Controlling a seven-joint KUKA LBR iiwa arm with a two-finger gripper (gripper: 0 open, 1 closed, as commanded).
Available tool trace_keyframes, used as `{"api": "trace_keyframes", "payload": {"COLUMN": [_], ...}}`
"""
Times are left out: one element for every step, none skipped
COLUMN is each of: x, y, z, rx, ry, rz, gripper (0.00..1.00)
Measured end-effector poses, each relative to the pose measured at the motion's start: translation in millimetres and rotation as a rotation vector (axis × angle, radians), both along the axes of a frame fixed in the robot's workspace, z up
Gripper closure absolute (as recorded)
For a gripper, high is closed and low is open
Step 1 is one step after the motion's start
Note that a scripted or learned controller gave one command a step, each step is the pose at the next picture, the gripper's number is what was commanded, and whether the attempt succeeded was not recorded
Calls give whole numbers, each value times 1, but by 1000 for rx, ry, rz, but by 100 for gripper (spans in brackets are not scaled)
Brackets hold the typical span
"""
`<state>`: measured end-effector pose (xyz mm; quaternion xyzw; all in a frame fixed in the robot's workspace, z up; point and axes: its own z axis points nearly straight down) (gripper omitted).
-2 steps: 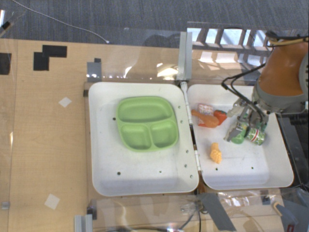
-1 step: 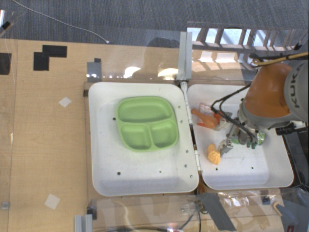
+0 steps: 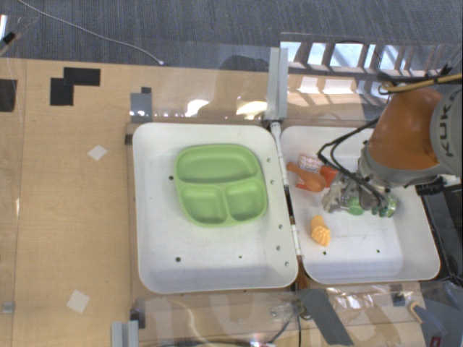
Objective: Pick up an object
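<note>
Green object [image 3: 356,209]: the thing I judge my arm is after, a small bright green item in the right bin, near its middle, directly under the end effector; I cannot tell its shape.
End effector [image 3: 359,199]: low over the green object, reaching in from the right; the view does not tell me how it is set, nor whether anything is in its hold.
Arm [image 3: 409,139]: grey, with a broad orange band above the wrist and black cables looping to the left of it.
Right bin [image 3: 362,262]: shallow and white, resting on the counter.
Other things in the right bin: an orange carrot-like piece [image 3: 307,180] on the far left side with a clear wrapper [image 3: 309,163] just beyond it, and a small yellow-orange lumpy piece [image 3: 320,230] nearer, left of the green object.
Left bin [image 3: 155,266]: white, carrying a light green divided plate [image 3: 219,184] with three compartments.
Handling, my judgement: the green object looks like light, stiff plastic, possibly smooth and apt to slip; I would take it across its narrowest visible width, pressing lightly.
Writing: I can read no brand or label anywhere; the wrapper's print is too small.
Counter [image 3: 65,215]: pale wood, with black square marks at the far left.
</note>
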<state>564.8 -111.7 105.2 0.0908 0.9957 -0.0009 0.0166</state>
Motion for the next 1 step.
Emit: {"api": "trace_keyframes", "payload": {"x": [18], "y": [98], "z": [84], "rx": [11], "ry": [18], "rz": [-141], "gripper": [100]}}
